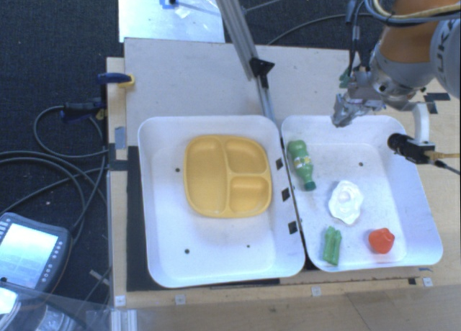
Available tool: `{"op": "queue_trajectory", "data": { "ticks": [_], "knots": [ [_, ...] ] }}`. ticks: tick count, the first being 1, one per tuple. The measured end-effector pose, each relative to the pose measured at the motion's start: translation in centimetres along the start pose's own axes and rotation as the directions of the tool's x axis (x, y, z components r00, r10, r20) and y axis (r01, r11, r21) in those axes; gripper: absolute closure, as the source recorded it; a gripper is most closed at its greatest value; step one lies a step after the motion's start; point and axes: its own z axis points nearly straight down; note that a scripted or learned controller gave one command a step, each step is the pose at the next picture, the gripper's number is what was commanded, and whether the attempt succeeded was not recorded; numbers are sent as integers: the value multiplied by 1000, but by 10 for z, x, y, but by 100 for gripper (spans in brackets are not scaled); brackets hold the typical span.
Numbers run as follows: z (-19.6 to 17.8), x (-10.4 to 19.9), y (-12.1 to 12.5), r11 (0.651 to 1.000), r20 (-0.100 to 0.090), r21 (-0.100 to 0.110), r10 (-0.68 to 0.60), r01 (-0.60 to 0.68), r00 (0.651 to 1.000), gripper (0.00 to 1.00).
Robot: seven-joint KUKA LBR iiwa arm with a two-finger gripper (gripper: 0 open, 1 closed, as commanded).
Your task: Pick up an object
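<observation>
The right bin (410, 178) holds a green bottle (301, 164) near its left wall, a white fried egg with a pale yolk (346, 201) in the middle, a green vegetable piece (331, 245) at the front and a red pepper (382, 240) at the front right. My gripper (346, 116) hangs over the far edge of this bin, well above and behind the objects. Nothing shows between its fingers.
The left bin (166, 243) holds a yellow divided plate (227, 176). A metal pole (238, 24) slants down to the divider between the bins. Cables and a teach pendant (29, 247) lie off the bench to the left.
</observation>
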Motion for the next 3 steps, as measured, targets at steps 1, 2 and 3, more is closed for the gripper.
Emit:
{"op": "queue_trajectory", "data": {
  "ticks": [1,2,3],
  "knots": [
    [10,59,-18,1000,0,3,0,0,1000,100],
    [8,113,-20,1000,0,1,0,0,1000,100],
    [28,167,-32,1000,0,3,0,0,1000,100]
  ]
}}
